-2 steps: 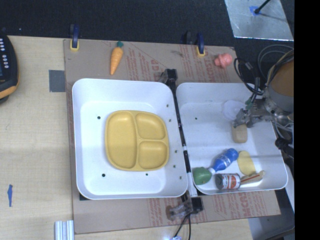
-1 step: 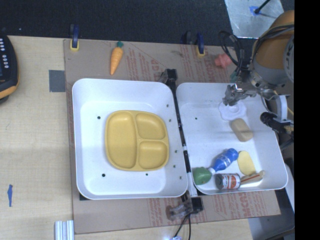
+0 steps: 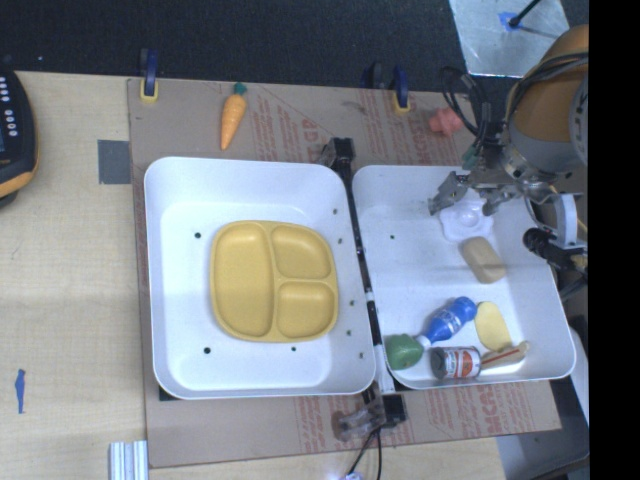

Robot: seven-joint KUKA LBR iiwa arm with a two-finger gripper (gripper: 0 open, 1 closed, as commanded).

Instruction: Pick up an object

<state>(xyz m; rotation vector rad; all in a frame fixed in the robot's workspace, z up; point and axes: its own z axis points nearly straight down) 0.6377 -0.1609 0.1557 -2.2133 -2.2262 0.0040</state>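
My gripper (image 3: 468, 202) hangs over the back of the right bin (image 3: 400, 268), its two fingers spread open. Just below and between the fingers lies a pale translucent object (image 3: 463, 222) on the bin floor; nothing is held. A tan block (image 3: 484, 260) lies a little nearer the front. Along the front edge of the bin are a blue bottle (image 3: 450, 320), a yellow piece (image 3: 492, 326), a green object (image 3: 404, 350), a small can (image 3: 458, 364) and a pale stick-like item (image 3: 507, 357).
The left bin (image 3: 180, 348) holds a yellow compartment plate (image 3: 273, 279). A toy carrot (image 3: 232, 118) and a pink object (image 3: 445, 121) lie on the board behind the bins. A black device (image 3: 15, 133) sits at the far left.
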